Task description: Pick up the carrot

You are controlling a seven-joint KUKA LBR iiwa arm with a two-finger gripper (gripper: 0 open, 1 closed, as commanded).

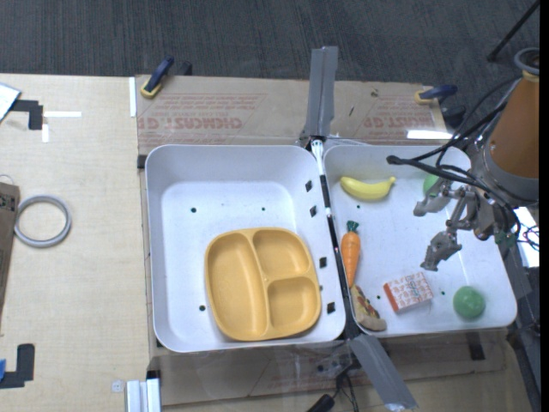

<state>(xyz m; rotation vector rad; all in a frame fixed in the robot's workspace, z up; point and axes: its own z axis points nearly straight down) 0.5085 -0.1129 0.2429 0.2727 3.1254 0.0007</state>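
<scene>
Claw [437, 230] fingers spread apart, gripping nothing, above right bin [497, 312]; carrot [350, 253] well left, untouched.

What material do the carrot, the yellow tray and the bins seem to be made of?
Carrot: probably toy plastic, judging by its even orange colour and smooth skin with a small green top. Yellow tray: likely moulded plastic, matte, with three rounded compartments in one piece. Bins: seemingly thin white plastic, slightly glossy, with rounded corners and rims.
</scene>
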